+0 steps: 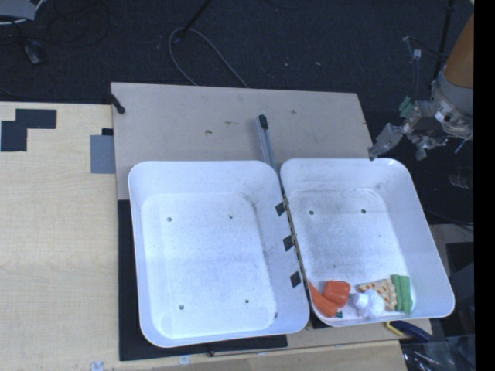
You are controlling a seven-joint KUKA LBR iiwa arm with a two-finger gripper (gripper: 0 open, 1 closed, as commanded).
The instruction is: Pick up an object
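Note:
Several small objects lie bunched in the front corner of the right bin [352, 207]: an orange-red piece [332, 295], a white lump [364, 304], a tan flat piece [379, 290] and a green piece [402, 293]. My gripper [397, 151] hangs above the right bin's far right corner, well away from the pile. It is open, and nothing is between its two fingers. The arm's orange band shows at the top right edge.
The left bin [205, 246] sits beside the right one, with black clips [288, 242] along the seam. A grey rod [264, 139] lies on the board behind the bins. Cables run over the dark floor at the back.

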